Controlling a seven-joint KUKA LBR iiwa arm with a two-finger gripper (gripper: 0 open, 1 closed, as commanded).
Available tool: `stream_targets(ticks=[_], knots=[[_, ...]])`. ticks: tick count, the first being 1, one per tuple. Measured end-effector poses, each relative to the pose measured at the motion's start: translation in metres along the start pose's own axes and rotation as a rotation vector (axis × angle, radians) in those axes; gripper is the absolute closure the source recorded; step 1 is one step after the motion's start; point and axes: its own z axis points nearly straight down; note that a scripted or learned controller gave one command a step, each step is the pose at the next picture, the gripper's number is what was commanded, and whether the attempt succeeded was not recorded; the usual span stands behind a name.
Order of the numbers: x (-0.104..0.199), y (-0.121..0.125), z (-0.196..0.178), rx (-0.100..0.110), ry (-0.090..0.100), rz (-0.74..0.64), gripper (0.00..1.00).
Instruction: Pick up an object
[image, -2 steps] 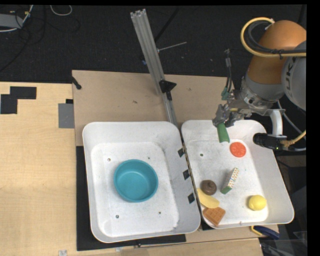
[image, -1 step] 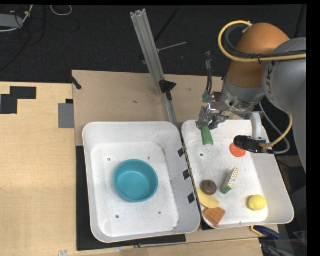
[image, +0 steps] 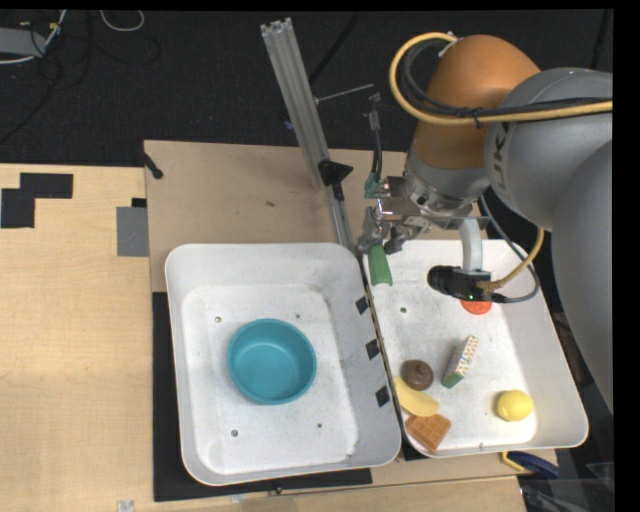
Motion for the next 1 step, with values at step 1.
stream_targets(ticks=[1], knots=[[0.0528, 0.0076, 0.0137, 0.002, 0.000, 0.001, 1.00]])
